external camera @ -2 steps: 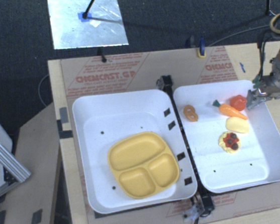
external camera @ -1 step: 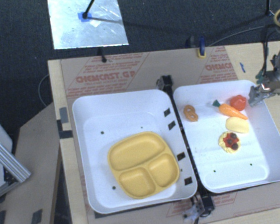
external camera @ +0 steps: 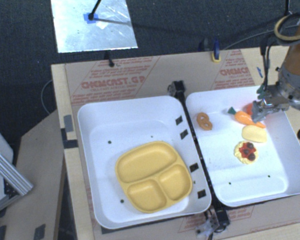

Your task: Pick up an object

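Note:
The right bin holds several toy foods. An orange carrot with a green top lies near the bin's far right. My gripper is low over the carrot's right end, coming in from the right. Just below the carrot lies a pale yellow oval piece. A small tart with red and dark berries lies below that. A brown pretzel rests near the bin's left wall.
The left bin holds a yellow three-compartment plate. A black divider with clips runs between the bins. A shiny metal sheet lies behind the bench.

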Motion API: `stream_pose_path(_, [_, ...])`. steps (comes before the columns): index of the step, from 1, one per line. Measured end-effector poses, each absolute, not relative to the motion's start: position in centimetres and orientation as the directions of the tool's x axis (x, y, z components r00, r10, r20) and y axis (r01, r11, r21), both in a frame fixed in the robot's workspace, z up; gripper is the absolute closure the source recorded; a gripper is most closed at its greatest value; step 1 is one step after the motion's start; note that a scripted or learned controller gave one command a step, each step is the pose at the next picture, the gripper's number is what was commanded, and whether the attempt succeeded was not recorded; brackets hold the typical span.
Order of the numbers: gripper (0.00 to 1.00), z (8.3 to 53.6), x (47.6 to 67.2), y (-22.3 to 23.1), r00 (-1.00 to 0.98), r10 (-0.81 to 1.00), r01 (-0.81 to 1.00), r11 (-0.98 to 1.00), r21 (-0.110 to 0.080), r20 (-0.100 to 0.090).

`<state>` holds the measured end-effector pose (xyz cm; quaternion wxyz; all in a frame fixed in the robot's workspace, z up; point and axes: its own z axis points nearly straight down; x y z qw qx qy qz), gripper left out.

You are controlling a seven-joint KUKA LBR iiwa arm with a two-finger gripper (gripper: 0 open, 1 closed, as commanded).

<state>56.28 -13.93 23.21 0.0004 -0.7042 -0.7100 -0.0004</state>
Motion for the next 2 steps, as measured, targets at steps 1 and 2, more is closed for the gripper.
stream_pose_path(1, [1.0,24.1,56.0,-8.3,-0.01,1.0,1.0,0.01,0.001,0.001])
stream_pose_path(2, [1.0,24.8,55.2,-3.1,-0.01,1.0,1.0,0.01,0.001,0.002])
